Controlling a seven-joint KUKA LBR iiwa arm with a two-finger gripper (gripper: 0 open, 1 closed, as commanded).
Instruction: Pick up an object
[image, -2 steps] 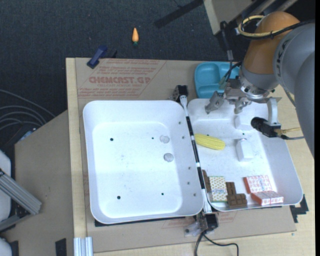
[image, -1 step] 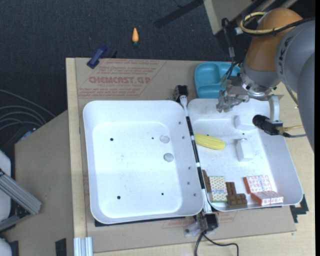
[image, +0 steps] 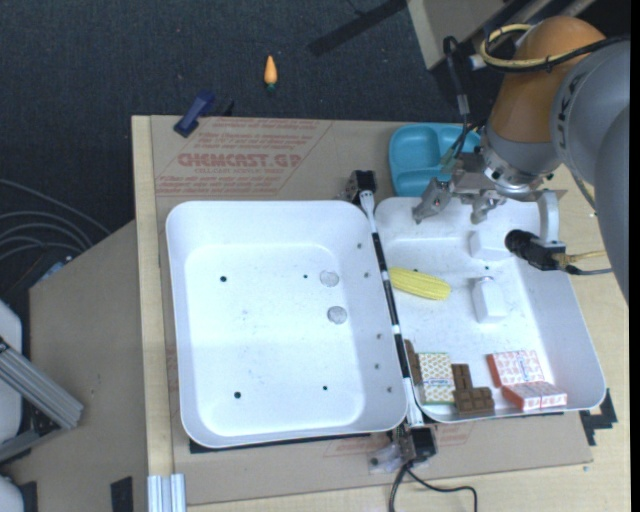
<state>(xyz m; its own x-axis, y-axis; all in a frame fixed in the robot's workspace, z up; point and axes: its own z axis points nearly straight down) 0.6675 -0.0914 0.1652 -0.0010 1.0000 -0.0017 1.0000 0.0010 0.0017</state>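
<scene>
Your gripper (image: 458, 203) hangs spread open and empty over the right bin (image: 560, 330) at its 11 o'clock corner. The corn cob (image: 420, 284) lies near 9 o'clock; red boxes (image: 524, 380) sit at 5. The board (image: 240, 150) beneath reads "CHEMCAST GP".

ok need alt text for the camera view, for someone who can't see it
A grey robot arm reaches in from the right, its tool above the far end of the right white bin. That bin holds a yellow corn cob and small boxes at its near end. The left white bin sits beside it.
</scene>
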